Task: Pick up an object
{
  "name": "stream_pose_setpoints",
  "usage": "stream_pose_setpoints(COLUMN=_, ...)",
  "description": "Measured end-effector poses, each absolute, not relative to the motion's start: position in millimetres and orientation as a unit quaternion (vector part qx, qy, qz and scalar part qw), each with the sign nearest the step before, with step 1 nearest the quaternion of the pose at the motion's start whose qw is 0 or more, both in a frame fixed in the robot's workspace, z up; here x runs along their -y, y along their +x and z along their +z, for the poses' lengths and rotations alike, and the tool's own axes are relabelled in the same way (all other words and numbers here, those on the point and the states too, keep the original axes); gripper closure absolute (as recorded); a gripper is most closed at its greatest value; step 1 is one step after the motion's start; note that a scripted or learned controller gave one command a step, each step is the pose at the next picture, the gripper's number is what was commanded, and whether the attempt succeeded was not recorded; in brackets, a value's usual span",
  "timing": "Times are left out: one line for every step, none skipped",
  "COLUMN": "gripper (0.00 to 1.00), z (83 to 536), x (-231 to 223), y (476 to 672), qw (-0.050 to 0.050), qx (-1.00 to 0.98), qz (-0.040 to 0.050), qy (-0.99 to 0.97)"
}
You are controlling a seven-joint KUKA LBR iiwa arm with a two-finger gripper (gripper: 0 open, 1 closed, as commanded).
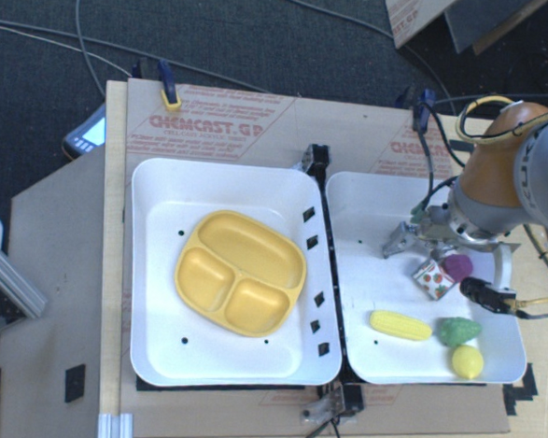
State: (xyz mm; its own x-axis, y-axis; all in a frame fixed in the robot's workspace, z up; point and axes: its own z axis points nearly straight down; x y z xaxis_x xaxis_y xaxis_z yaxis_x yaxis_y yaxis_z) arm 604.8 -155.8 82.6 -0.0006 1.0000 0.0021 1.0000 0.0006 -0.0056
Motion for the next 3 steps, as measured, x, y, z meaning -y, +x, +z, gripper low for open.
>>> stream_pose_setpoints(gripper=1.0, z=97, x=156, y=606.7, qw=0.0, qx=0.707, qz=-0.0007, qy=-0.707)
stream_pose_setpoints(gripper=1.0, z=162, x=158, y=610.4, qw=-0.003, qx=0.707, qz=-0.0019, qy=-0.707)
stream_pose_setpoints(gripper=1.0, z=226, x=159, y=617.3, qw=-0.004, qx=0.708, qz=-0.0024, qy=-0.706)
